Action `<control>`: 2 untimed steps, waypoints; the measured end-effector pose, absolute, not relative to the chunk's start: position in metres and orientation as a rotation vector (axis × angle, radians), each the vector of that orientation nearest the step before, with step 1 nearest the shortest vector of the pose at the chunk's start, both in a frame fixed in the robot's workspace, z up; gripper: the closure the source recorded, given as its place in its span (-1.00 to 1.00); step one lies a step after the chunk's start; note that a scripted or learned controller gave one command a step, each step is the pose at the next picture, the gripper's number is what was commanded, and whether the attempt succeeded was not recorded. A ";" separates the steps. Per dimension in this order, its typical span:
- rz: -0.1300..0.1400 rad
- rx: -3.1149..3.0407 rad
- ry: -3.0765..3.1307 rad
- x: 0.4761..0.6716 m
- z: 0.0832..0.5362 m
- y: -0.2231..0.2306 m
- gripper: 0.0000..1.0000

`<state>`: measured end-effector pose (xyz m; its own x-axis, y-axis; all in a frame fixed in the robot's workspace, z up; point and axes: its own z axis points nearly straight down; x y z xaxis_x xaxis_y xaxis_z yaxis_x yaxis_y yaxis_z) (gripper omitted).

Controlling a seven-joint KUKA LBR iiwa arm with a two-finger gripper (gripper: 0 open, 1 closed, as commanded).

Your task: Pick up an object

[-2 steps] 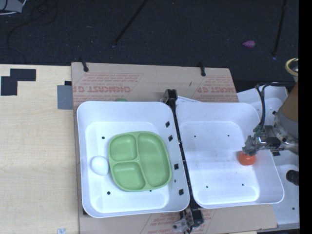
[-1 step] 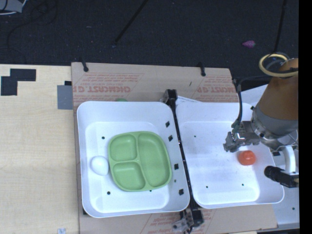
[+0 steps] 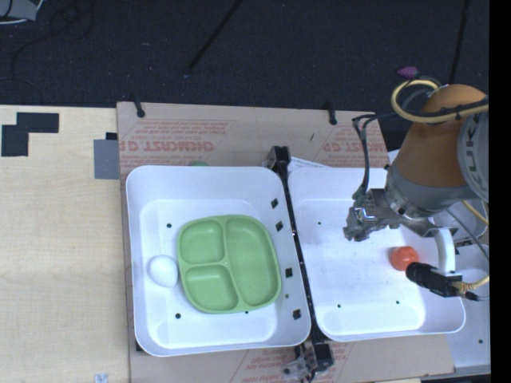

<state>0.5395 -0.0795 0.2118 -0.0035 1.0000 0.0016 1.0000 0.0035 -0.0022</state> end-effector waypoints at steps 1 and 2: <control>0.001 -2.216 -2.223 0.552 0.219 -0.038 1.00; -0.001 -2.214 -2.225 0.571 0.229 0.014 1.00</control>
